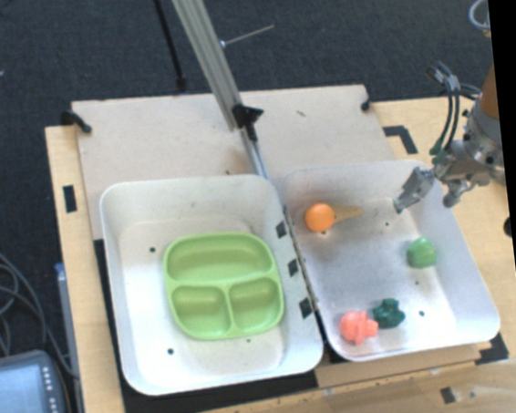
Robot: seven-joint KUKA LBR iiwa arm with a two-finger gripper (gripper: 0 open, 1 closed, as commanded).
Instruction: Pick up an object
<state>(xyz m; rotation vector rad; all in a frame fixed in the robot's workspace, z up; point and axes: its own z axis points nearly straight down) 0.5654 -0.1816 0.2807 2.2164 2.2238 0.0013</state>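
Observation:
The right bin (452, 304) holds an orange ball-shaped toy with a tan stem (321, 217) near its back left. A light green lump (421, 253) lies toward the right side. At the front, a pink-orange toy (358, 326) touches a dark green toy (389, 313). My gripper (430, 189) hangs over the back right corner of this bin, above and behind the light green lump. Its fingers (409, 190) are spread apart with nothing between them.
The left bin (131, 260) holds a light green divided tray (222, 284) with three compartments. A metal pole (215, 63) slants up from between the bins at the back. A grey screen unit (20, 400) sits at the lower left, off the bench.

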